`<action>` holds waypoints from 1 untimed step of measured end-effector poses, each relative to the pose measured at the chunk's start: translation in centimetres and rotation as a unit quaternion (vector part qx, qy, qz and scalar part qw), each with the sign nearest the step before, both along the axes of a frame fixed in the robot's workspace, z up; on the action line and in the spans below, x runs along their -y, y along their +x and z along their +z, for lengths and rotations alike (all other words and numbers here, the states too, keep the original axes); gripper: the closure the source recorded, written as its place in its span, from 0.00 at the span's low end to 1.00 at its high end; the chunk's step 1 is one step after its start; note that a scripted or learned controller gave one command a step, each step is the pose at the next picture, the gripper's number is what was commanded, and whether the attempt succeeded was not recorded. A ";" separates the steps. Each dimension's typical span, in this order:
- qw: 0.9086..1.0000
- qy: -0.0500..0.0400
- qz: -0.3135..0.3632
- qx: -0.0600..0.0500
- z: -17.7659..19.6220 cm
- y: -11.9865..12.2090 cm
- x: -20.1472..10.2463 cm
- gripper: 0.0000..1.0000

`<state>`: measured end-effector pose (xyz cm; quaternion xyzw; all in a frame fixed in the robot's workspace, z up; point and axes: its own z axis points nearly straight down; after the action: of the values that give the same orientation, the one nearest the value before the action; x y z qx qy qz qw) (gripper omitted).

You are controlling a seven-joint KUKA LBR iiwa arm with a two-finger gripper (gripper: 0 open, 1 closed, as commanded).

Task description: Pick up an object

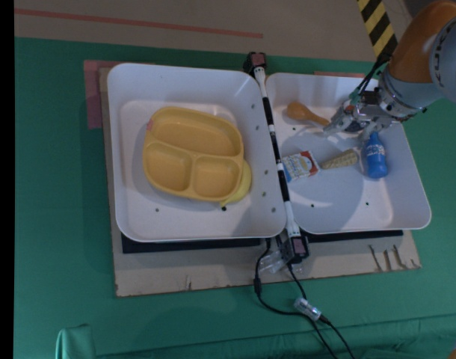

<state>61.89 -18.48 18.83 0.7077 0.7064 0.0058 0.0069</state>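
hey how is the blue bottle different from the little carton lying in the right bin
The blue bottle is solid blue with a white cap, while the carton is white with red and green print. The bottle lies with its cap toward the gripper, near the bin's right side; the carton lies beside the divider between the bins. The bottle is rounded, the carton boxy. Both lie flat in the right bin, untouched by the gripper.

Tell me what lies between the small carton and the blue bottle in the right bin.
In the camera view, the ice cream cone toy lies between the small carton and the blue bottle, on the right bin's floor.
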 end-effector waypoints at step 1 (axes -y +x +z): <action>1.000 -0.005 -0.002 0.004 0.0 -12.0 0.5 0.00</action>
<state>49.94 -18.99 18.83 0.7093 0.7047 0.0048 0.0132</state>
